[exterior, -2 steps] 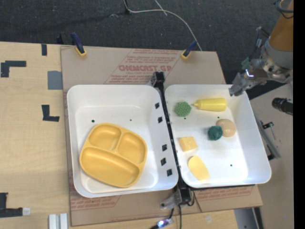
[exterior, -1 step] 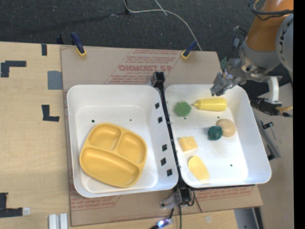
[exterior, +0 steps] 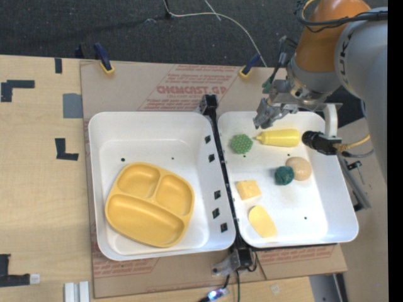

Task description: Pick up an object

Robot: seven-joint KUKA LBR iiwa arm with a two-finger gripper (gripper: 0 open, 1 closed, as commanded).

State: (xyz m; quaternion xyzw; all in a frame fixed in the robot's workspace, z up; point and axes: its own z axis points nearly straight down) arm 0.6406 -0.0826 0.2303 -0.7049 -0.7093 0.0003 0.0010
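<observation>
Bench: brown cardboard sheet [exterior: 182, 90] with red print, laid on a pale wooden surface [exterior: 38, 187]; dark carpet beyond.
Left bin [exterior: 104, 131]: shallow, smooth white plastic with rounded corners.
Tray [exterior: 150, 203]: yellow, glossy, rounded, split into three compartments; lies flat in the left bin.
Right bin [exterior: 334, 222]: same white plastic, touching the left bin along a black divider strip [exterior: 218, 168].
Green ball [exterior: 241, 144]: round, bumpy surface, near the divider at the far side of the right bin.
Yellow bottle [exterior: 278, 137]: smooth, tapered, lying on its side just right of the green ball.
Teal lump [exterior: 284, 175]: dark, rough, touching a beige smooth round piece [exterior: 300, 168].
Yellow block [exterior: 248, 189]: flat, squarish, matte.
Yellow oval [exterior: 262, 221]: flat, smooth, nearest the front rim.
Arm [exterior: 352, 43]: grey with an orange band; upper part cut off at the right edge.
Gripper [exterior: 264, 119]: dark metal, hanging just above the narrow end of the yellow bottle; finger state cannot be determined, as the tips merge into a dark blur.
Black part [exterior: 320, 142]: cylindrical, right of the bottle; identity unclear.
</observation>
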